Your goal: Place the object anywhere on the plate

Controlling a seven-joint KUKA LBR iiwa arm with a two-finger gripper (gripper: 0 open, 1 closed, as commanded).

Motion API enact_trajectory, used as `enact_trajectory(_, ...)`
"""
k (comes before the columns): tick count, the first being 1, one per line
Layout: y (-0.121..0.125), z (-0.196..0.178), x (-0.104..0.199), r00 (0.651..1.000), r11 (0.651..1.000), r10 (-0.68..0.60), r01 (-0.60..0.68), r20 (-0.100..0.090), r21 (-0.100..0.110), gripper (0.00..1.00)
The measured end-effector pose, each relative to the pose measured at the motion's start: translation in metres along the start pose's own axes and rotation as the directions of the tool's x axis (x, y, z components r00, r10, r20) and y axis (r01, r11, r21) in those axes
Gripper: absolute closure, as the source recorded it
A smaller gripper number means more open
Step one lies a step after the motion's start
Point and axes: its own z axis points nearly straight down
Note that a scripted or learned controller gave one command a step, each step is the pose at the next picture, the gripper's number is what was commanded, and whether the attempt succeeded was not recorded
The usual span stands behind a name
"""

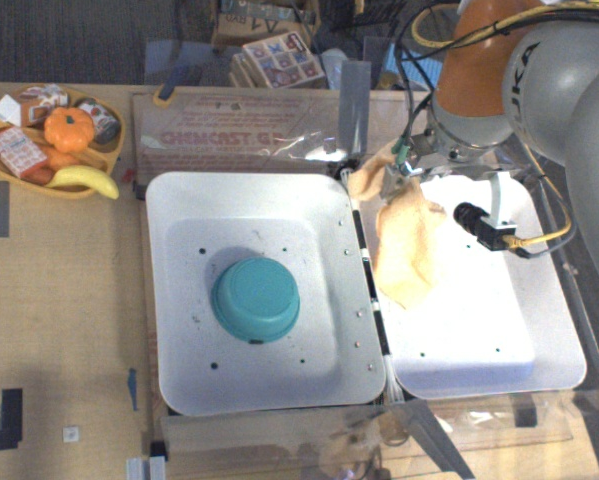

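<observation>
Two white bins lay below me: the teal plate (257,298) sat in the left bin (179,208), and a pale yellow cloth (407,253) lay by the right bin's (499,328) left wall, its top under my gripper (409,161). I couldn't tell whether that gripper was apart or clamped. The cloth looked light and limp, so I judged a bunched fold the best hold.

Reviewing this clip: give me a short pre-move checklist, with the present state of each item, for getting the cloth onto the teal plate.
1. Teal plate in the left bin, top bare: ok.
2. Yellow cloth located, hanging under the wrist over the right bin: ok.
3. Cloth actually clamped by the gripper: cannot tell, the wrist hides the fingers.
4. Cloth clear of the divider between the bins: not ok, its left edge hangs beside it.
5. Cloth already on the plate: not ok.
</observation>
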Motion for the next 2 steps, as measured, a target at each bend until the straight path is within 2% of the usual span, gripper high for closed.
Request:
enact_trajectory(1, 0.001, -0.040, -0.001, 1.000, 1.000, -0.001, 0.001, 0.000, -0.002, 1.00)
enact_trajectory(2, -0.018, -0.037, 0.056, 0.921, 0.921, -0.389, 0.389, -0.003, 0.001, 1.00)
